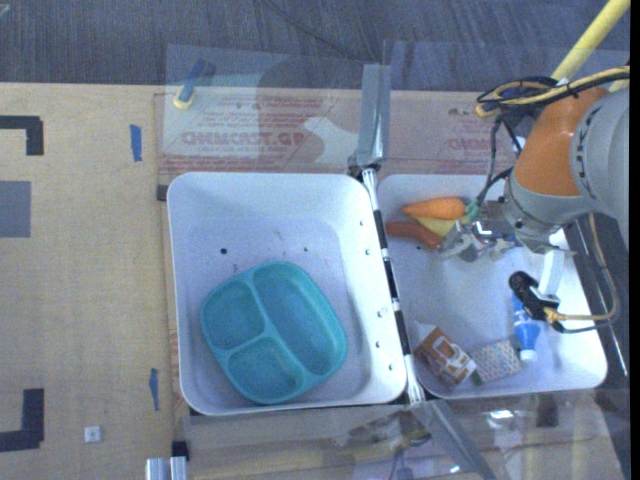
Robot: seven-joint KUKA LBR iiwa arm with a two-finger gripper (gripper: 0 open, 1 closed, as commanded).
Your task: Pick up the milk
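- A tan bench (pixel 80 268) is seen from above, marked with black tape corners (pixel 25 133) and short strips of blue tape (pixel 135 143) toward its left edge.
- Dark grey carpet (pixel 300 8) is shown beyond the bench's far edge.
- Two white bins are set side by side; a teal divided plate (pixel 272 330) is laid in the near half of the left bin (pixel 280 218).
- The right bin (pixel 450 298) is entered by the grey arm, whose orange band (pixel 555 153) is seen over the bin's far right corner.
- The gripper (pixel 468 240) is placed low in the far half of the right bin, just beside an orange carrot (pixel 435 208); whether it is released or clenched cannot be told.
- The milk carton (pixel 445 358), brown and white, is found at the near left corner of the right bin, well apart from the gripper.
- A grey patterned packet (pixel 498 358) is laid just beside the carton, and a blue-and-white bottle (pixel 527 333) toward the bin's near right corner.
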